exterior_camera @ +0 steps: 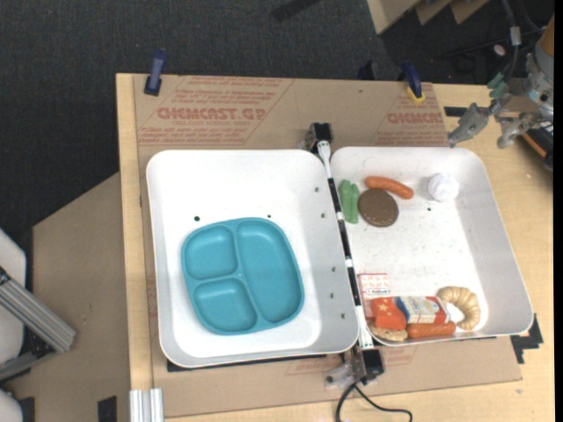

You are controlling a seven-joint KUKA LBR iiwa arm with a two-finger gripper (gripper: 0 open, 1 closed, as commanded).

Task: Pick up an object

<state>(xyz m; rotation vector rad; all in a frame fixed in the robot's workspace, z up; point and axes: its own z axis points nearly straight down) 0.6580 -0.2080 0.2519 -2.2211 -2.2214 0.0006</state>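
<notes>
I see a teal divided plate (244, 275) in the white left bin (167, 236); in the white right bin (493, 236), a green pod (350, 201), an orange-red sausage (389, 185), a brown disc (378, 207), a tan croissant (464, 304) and a red-and-white carton (374, 284).

two white bins (167, 236), one teal tray (242, 273)

Tray (242, 273): smooth teal plastic, slight sheen. Both bins (176, 192): glossy white plastic. Table (132, 148): matt brown cardboard sheet, printed red. Hand (493, 126), at 2 o'clock: grey metal.
</notes>
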